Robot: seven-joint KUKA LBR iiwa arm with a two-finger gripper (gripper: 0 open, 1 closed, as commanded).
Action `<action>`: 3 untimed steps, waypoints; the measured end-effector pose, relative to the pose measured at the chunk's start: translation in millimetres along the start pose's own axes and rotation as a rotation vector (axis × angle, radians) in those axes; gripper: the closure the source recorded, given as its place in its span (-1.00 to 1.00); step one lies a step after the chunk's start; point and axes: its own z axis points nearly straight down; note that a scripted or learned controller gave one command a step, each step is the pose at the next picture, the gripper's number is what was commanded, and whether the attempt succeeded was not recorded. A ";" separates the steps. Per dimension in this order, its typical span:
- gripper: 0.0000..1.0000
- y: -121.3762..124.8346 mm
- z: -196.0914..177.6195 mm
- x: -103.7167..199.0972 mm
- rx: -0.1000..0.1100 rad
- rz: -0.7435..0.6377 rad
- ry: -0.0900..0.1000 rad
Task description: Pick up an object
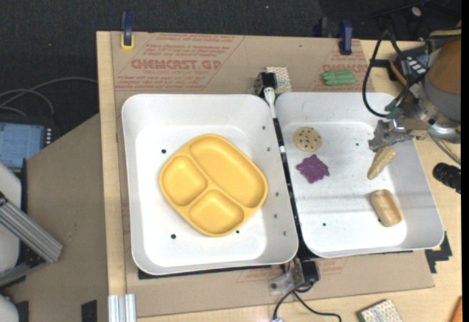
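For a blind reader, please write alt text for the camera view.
The gripper hangs over the right bin, just above a tan cone-shaped piece, with a cookie, purple piece and tan cylinder nearby. The left bin holds a yellow divided tray.

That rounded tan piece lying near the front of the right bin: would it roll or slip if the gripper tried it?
The tan piece looks rounded and smooth, like a small loaf, so it may roll or skid if nudged sideways. It lies apart from other items, so a straight-down pinch seems feasible. It is probably stiff and light.
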 end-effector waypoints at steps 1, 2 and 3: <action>1.00 50.5 126.7 34.6 -0.004 -0.004 0.000; 1.00 24.7 11.3 34.5 -0.016 0.001 -0.005; -1.00 23.7 18.6 35.2 -0.007 0.001 -0.003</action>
